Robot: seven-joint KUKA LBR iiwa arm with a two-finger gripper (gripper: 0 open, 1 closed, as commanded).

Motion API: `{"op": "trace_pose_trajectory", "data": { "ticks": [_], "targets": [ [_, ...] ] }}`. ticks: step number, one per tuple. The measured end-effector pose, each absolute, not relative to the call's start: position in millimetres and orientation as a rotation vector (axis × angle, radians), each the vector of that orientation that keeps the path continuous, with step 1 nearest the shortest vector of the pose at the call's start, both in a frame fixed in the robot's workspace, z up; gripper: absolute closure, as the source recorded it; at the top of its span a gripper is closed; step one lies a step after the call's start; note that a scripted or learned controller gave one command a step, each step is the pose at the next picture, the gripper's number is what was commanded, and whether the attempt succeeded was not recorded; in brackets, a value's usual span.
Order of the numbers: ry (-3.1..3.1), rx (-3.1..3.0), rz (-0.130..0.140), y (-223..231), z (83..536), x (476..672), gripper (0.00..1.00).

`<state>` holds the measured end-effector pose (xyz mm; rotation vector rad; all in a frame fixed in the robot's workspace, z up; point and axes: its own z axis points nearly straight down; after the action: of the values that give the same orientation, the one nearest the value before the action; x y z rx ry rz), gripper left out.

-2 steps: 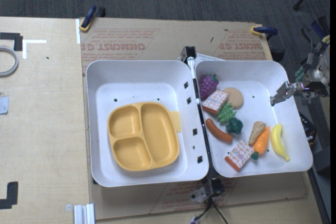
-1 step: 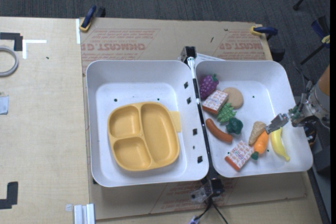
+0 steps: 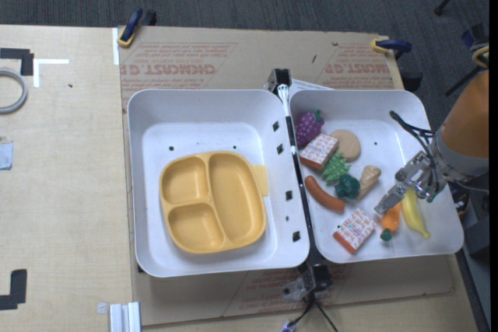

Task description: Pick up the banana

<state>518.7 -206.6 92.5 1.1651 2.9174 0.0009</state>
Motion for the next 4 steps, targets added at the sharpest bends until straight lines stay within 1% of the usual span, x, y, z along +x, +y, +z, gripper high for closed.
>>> {"op": "trace_pose_trajectory", "data": {
  "ticks": [1, 2, 3, 4],
  "targets": [
    [2.912, 1.168, 0.002, -207, 103, 519.9, 1.0],
    [2.623, 1.723, 0.0, -182, 152, 585.1, 1.0],
    [2.623, 1.724, 0.0, -182, 152, 585.1, 0.0],
    [2.599, 1.779, 0.004, -220, 92, 519.3, 0.0]
  ]
}}
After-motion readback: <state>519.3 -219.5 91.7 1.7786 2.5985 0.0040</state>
